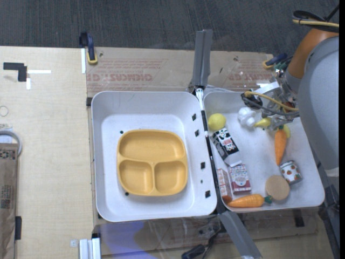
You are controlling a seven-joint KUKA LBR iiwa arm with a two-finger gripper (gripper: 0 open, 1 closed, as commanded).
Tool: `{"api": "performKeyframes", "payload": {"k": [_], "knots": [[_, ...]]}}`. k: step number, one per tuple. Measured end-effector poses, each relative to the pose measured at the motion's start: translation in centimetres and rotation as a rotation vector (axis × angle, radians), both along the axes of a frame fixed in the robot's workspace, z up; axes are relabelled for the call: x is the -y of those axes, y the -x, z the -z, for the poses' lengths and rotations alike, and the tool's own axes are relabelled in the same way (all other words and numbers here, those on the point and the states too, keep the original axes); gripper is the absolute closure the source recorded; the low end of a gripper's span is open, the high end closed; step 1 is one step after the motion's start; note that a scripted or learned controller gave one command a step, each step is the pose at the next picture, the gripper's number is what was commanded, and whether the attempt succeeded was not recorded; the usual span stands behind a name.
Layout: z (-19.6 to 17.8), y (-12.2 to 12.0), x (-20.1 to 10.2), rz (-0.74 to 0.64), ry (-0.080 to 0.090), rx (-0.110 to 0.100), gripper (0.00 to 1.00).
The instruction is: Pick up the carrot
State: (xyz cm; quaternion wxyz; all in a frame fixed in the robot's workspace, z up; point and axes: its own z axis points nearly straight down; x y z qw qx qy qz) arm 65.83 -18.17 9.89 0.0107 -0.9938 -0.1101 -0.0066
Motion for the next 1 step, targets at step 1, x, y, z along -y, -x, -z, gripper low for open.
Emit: {"api": "performKeyframes", "payload": {"k": [1], "knots": [[-0.45,-0.42,1.38,-0.137,-0.003,0.012,1.00]]}}
